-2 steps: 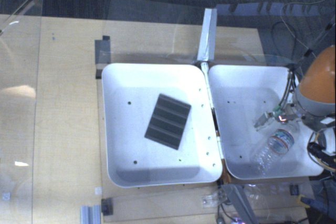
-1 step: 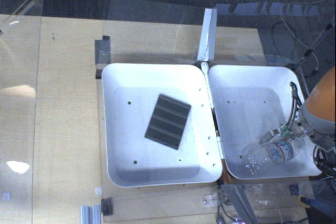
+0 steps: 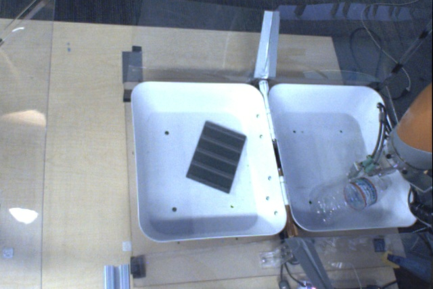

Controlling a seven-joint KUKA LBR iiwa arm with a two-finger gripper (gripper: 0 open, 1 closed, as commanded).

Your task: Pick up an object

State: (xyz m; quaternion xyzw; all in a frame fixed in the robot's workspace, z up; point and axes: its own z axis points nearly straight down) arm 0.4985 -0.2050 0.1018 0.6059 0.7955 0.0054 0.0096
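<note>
The thing I go for is a clear plastic bottle [image 3: 342,197], lying on its side in the lower right part of the right bin [image 3: 318,101], with a blue label near the end that points to my arm. My tool [image 3: 371,167] is just above that labelled end, close to it, maybe touching, but I cannot tell if the tool is apart or together, because wires and the wrist cover it. I do not see the bottle between anything, so I do not say that I hold it. In my judgement the bottle is the hard part: it is round, light and smooth, so it can roll or slip away toward the bin wall if I press on one side only. It is also transparent, so its true edge is difficult to find. It lies near the bin's right rim, and my tool could hit this rim when it goes down. The left bin [image 3: 149,166] holds a dark ribbed flat block [image 3: 216,156], well apart from my arm. Both bins stand on the wooden desk [image 3: 74,166].
</note>
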